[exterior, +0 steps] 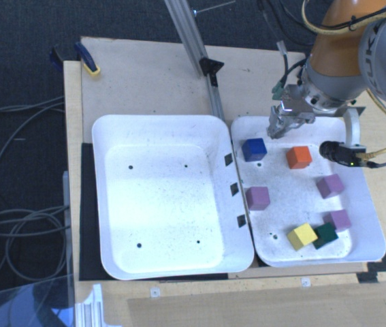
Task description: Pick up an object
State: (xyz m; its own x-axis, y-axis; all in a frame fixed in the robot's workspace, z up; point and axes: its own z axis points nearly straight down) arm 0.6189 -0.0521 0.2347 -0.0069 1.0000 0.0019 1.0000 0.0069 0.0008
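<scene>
Your tool (279, 129): above right bin's (366, 240) far edge; finger state cannot be told. Blue cube (254, 149) just below-left, orange cube (299, 157) just below-right.

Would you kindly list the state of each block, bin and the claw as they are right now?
Claw: above right bin's far edge, holding nothing.
Blue cube: resting loose in right white bin.
Orange cube: resting loose.
Three purple cubes: loose, apart.
Yellow cube: touching green cube.
</scene>
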